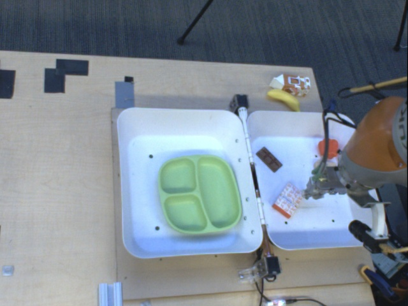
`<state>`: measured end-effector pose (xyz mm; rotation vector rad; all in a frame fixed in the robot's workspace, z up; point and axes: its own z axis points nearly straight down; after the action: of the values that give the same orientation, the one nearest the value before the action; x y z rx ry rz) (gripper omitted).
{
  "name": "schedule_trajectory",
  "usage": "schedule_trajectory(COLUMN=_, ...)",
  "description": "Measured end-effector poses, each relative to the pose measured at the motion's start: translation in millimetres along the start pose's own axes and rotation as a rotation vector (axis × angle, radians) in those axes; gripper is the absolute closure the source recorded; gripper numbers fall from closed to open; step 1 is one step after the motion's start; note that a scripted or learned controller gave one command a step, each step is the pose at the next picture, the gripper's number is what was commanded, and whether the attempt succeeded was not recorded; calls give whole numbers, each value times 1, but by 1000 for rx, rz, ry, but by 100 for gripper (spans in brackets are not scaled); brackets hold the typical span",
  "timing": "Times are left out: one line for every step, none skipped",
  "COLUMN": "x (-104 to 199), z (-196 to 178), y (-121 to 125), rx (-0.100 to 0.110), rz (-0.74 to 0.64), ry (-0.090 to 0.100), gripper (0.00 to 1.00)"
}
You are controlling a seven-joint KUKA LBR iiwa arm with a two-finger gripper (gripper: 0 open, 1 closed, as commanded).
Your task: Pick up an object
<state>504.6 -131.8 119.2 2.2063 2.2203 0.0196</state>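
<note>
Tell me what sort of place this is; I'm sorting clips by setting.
Probably a robotics lab bench: a robot arm reaches over two white bins, a green divided tray sits in one, and carpet surrounds the bench.

Glossy green plastic tray (pixel 199 194), smooth white plastic bins (pixel 137 171), matt pale wooden bench (pixel 57 171).

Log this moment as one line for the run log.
gripper: low in right bin, beside orange-white packet | brown bar: untouched | green tray: left bin | pick: not yet
</note>
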Motion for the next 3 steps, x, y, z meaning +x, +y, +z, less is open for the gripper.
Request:
schedule_trajectory(x=0, z=0, y=0, rx=0, rz=0, ry=0, gripper=0)
schedule_trajectory(x=27, z=29, y=-12, rx=-5, rz=5, ry=-7, gripper=0)
schedule_trajectory(x=29, z=16, y=-8, rx=-10, rz=2, ry=-1, gripper=100)
